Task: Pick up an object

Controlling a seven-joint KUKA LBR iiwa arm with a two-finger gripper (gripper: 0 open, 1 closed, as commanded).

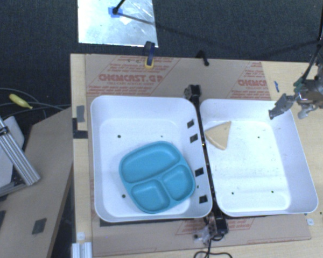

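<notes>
A blue three-compartment plate (157, 176) lies flat in the left bin (110, 120), towards its front. A tan wedge-shaped piece (219, 135) rests in the right bin (258, 198), close to its back left corner by the divider. My gripper (287, 110) hovers over the right bin's back right corner, well to the right of the wedge. Its fingers are open with nothing between them.
The two white bins sit side by side on a cardboard sheet (129, 77) with red lettering. A shiny metal plate (118, 15) lies on the dark floor behind. An aluminium rail (8, 144) stands at the left edge.
</notes>
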